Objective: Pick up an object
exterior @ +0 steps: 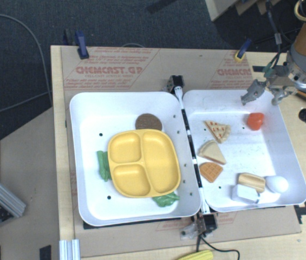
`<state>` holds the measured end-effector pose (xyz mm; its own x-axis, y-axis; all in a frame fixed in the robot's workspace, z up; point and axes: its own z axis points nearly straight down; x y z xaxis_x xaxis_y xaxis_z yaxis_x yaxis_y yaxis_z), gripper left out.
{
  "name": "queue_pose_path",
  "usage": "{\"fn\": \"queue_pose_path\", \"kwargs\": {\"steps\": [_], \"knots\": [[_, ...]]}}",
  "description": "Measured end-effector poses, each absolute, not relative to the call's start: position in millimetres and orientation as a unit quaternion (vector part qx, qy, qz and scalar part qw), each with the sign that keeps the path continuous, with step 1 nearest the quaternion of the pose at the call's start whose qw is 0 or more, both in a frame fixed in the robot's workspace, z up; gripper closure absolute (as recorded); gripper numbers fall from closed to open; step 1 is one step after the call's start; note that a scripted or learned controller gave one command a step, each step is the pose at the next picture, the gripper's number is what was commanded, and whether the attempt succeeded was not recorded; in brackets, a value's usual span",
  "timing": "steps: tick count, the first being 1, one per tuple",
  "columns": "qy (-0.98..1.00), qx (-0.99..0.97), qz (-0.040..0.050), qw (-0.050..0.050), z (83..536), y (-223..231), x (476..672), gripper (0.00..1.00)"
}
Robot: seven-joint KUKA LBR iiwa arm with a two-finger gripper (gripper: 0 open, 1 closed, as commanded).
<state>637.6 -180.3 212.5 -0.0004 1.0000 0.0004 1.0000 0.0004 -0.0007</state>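
Looking down at the table (142,64), you are seeing two white bins lying side by side, their inner rims touching along a black seam.

- Claw (266,92): hanging over the far rim of the right bin (288,145), fingers spread apart, gripping nothing.
- Red ball (255,121): small, round, lying just below the claw near the bin's far wall, with bare white floor all around it.
- Waffle wedge (217,130), bread slice (212,153), round waffle (211,171): crowding the right bin's left side, close to the seam.
- Bread roll (251,181), white block (246,193), white egg (276,184): bunching at the near right corner, touching one another.
- Left bin (82,145): carrying a yellow divided tray (143,163) across its middle, a brown disc (148,122) at the tray's far edge, green leaves (104,166) at its left and near edges.
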Motion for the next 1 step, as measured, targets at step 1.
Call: {"fn": "queue_pose_path", "kwargs": {"steps": [1], "knots": [[-0.707, -0.707, 0.0007, 0.001, 113.7, -217.9, 644.1, 0.0]]}}
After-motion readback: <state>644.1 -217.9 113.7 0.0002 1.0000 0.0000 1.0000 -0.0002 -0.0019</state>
